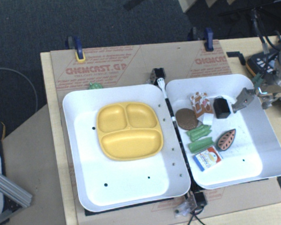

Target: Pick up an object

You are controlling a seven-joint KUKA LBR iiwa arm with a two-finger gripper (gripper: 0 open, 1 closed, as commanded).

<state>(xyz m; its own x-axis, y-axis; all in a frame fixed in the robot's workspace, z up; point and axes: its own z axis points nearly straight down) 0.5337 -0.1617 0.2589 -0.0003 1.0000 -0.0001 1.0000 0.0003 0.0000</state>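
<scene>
- The arm reaches in from the right, low over the right bin [266, 166]; its gripper [239, 101] points left.
- Whether it is open, I cannot tell.
- Toys cluster at the bin's left: black block [221, 108], brown disc [185, 118], green pods [200, 138].
- Left bin [87, 180] holds a yellow plate [129, 130].

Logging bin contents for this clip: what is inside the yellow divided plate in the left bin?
The yellow divided plastic plate shows three bare compartments, two small above one long. The left white bin floor beneath the plate is covered.
</scene>
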